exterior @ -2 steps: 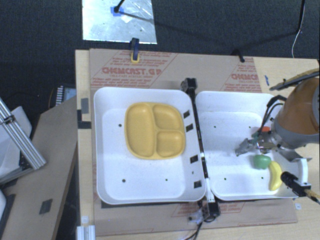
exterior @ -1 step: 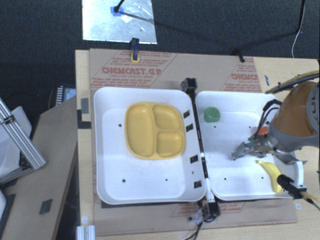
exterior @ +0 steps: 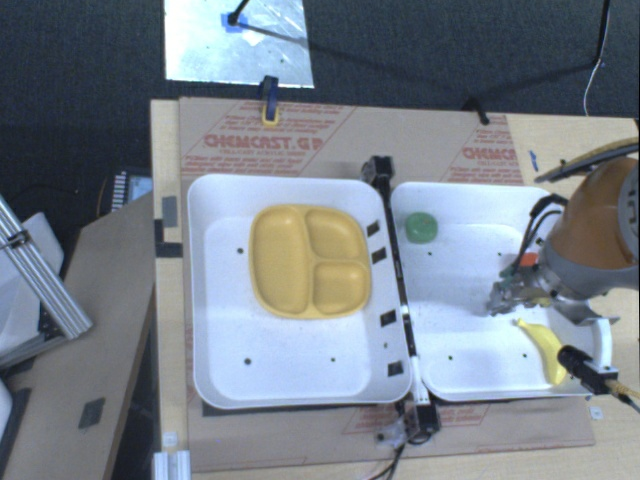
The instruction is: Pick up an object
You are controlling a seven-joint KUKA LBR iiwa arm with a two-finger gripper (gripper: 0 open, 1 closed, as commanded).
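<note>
Two shallow white bins side by side on cardboard-covered bench. Left bin: one yellow divided plate, three compartments, smooth plastic, rounded square. Right bin: one green round disc near upper left corner; one yellow banana, curved, at lower right beside rim. Grey arm with orange band reaches in from right. Gripper low over right bin floor, just up-left of banana; jaw state cannot be told. One shiny foil sheet lies beyond bench.
</note>
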